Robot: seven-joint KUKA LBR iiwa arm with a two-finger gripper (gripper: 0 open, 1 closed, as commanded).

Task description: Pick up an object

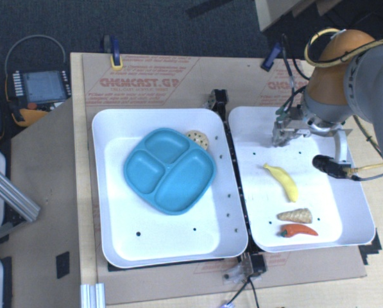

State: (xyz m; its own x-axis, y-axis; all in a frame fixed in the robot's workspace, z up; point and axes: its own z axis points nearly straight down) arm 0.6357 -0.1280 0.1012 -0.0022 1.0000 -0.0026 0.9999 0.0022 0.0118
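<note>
A: Gripper (285,135) state?
B: Can't be told; it's seen low over the right bin's (354,231) back edge, nothing held betw. fingers.
A: Objs?
B: Banana (283,181) found mid-bin; root (295,215) and pepper (299,231) nr front edge. Blue tray (170,170) plus cookie (197,138) seen in left bin (114,230).

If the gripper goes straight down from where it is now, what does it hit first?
Most likely the bare floor of the right bin. The gripper hangs over its upper left part, with the banana lying nearer the camera. Depth is hard to judge.
</note>
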